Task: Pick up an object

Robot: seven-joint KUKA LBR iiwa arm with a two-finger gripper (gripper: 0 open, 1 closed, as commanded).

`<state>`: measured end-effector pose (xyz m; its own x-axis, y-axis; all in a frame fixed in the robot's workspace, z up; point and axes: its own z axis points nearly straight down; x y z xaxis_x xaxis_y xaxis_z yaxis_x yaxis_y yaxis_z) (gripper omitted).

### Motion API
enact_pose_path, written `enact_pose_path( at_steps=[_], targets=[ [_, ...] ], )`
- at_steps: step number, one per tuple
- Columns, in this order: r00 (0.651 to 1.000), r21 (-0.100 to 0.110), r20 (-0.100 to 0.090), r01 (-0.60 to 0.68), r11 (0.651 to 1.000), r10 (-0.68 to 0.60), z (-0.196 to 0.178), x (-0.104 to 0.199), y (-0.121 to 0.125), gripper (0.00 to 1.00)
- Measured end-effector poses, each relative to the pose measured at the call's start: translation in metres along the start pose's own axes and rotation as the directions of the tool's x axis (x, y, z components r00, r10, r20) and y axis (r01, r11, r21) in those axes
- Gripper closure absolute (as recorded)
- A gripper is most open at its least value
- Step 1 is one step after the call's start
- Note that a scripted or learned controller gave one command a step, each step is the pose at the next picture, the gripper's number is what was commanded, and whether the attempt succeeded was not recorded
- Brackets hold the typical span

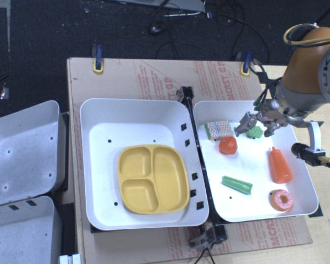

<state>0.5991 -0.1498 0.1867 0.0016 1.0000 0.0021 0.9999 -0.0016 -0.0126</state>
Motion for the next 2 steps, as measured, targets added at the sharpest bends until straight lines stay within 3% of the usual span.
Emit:
enact_pose_path(
  at_steps=[1,2],
  targets=[
    [1.000,-0.012,0.002,0.003,1.000,-0.003,-0.007,0.000,0.003,0.00],
    [1.000,-0.008,0.002,0.001,1.000,-0.001,0.057,-0.002,0.002,0.00]
  ],
)
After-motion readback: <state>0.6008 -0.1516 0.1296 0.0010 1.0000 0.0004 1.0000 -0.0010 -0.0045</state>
